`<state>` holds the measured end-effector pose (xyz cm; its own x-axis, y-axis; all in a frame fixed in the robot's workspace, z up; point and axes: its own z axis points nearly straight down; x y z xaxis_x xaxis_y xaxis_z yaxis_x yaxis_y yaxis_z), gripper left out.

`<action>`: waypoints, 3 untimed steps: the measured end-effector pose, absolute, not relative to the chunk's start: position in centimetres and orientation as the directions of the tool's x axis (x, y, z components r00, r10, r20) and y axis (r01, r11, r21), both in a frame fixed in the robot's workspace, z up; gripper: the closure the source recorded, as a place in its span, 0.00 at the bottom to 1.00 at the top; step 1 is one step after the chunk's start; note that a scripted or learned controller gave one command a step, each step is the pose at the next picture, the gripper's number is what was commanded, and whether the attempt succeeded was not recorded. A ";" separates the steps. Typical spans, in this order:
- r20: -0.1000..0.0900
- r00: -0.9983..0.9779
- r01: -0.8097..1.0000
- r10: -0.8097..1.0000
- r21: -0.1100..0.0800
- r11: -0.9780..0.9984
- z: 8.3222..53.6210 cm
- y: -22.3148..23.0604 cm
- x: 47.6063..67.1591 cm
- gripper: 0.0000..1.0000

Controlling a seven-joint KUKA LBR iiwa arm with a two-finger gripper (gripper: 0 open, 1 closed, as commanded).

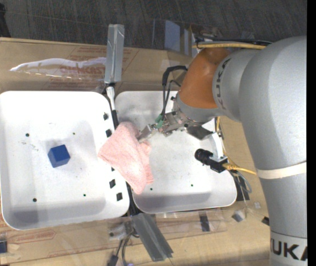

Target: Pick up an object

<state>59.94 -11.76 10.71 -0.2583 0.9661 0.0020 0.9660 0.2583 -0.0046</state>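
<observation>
A pink cloth (126,156) lies crumpled over the left wall of the right bin (174,195), draped across the divide toward the left bin. A small blue cube (59,155) sits on the floor of the left bin (14,121). My gripper (145,132) reaches in from the right, low in the right bin, its tip at the cloth's upper right edge. Whether anything is between the fingers cannot be made out.
The grey arm with its orange band (199,87) covers the upper right part of the right bin. Both bins rest on a cardboard-covered bench (47,65). A metal bar (113,54) stands behind the gap between the bins.
</observation>
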 end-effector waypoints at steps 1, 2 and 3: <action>0.001 -0.428 0.904 0.904 -0.001 0.428 9.2 -10.2 57.5 0.00; 0.001 -0.547 0.837 0.837 -0.001 0.547 9.8 -9.9 53.7 0.00; 0.000 -0.648 0.761 0.761 0.001 0.648 9.4 -9.7 53.1 0.00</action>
